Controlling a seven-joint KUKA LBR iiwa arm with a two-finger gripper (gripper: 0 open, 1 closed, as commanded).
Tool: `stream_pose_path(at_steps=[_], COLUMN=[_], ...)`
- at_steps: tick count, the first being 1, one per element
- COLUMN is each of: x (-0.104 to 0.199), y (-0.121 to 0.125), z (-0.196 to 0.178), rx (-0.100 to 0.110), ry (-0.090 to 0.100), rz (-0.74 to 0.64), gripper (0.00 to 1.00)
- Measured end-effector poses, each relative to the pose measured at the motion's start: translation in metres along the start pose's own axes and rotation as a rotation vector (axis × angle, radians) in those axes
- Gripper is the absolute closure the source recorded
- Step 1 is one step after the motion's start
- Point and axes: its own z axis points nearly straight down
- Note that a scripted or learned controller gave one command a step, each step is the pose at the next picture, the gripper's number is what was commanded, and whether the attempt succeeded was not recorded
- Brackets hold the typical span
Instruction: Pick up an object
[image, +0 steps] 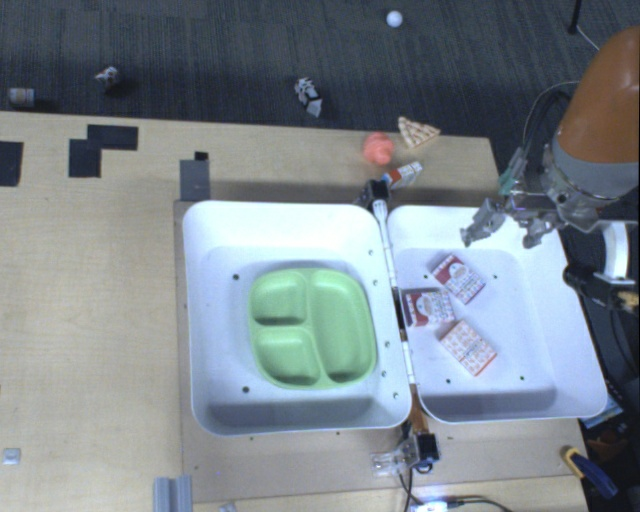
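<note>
Poised above the far right corner of the right bin (575, 405): the pincer (508, 226), fingers spread wide, nothing between them, hung from the grey wrist with its orange band (600, 95).

Just below and left of the pincer, on the bin floor: a small red-and-white packet (458, 277), tilted. Further down and left: a second packet (426, 307), darker, close against the seam between the bins. Below that and slightly right again: a third packet (468, 347), red-and-white, tilted, apart from the pincer. All three lying flat, none touched by the fingers.

Well to the left of the pincer, across the seam: the left bin (215, 330), with a green divided tray (312, 327) resting in its middle, three compartments visible.

Beyond the bins, up and left of the pincer, on the bench edge: a small bottle-like item (403, 175), a pink ball (378, 148), and a wedge like a pizza slice (418, 131), near one another.

Further off, on the dark floor: a small white ball (394, 18) and a few tiny scattered objects, too small to identify.
</note>
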Motion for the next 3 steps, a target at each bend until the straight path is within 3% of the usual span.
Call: stream_pose_path(at_steps=[1,2,3], x=[0.001,-0.006,-0.004], y=[-0.004,-0.072,-0.069], z=[0.174,0.185,0.172], rx=[-0.015,-0.019,-0.026], ry=[-0.003,-0.002,0.0], rz=[0.003,0.003,-0.001], gripper=[0.0,0.0,1.0])
